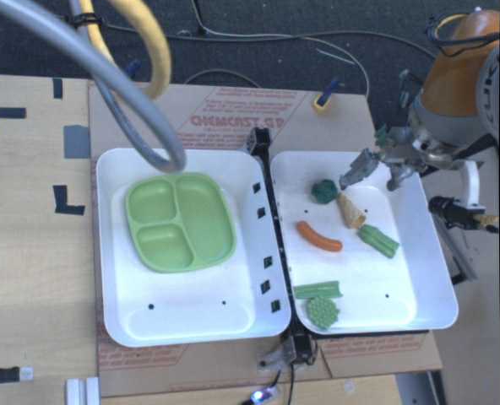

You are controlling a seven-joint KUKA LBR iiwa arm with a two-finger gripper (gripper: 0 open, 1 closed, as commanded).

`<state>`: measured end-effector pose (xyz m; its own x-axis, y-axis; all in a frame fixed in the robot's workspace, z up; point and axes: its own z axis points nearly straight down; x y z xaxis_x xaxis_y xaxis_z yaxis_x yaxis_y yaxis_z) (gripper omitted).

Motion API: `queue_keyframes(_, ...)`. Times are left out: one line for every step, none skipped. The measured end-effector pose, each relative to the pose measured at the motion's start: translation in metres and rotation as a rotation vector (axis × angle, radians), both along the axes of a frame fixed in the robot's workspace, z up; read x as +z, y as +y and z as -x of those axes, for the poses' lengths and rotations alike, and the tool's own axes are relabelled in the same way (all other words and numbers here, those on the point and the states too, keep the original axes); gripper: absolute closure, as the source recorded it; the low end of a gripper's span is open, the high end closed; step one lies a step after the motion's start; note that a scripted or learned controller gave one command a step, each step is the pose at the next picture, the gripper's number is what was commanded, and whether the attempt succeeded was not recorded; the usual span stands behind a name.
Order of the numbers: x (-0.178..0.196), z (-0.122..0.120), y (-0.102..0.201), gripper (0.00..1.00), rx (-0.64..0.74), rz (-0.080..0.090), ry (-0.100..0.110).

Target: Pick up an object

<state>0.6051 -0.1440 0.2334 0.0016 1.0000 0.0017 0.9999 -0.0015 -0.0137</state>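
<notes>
My gripper (377,175) hangs over the far right part of the right bin (427,310), fingers spread open with nothing between them. Just left and below it lie a dark green round piece (323,191) and a tan cone-shaped piece (351,210). An orange sausage (319,237) lies near the bin's middle. A green pickle-like piece (378,241) rests to its right. At the near edge sit a flat green strip (317,290) and a bumpy green round piece (323,312).
The left bin (132,323) holds a light green divided plate (181,222). A grey hose (106,74) and a yellow hose (144,24) cross the upper left. Black clips (267,251) line the seam between the bins. Cardboard lies under both bins.
</notes>
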Motion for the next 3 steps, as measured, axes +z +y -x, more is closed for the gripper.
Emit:
queue_keyframes(0.007,-0.003,0.0,0.0,0.003,0.002,-0.012)
queue_keyframes(-0.044,-0.006,-0.008,0.0,0.002,0.002,-0.008)
queue_keyframes(-0.101,0.001,-0.016,0.0,0.002,0.002,-0.006)
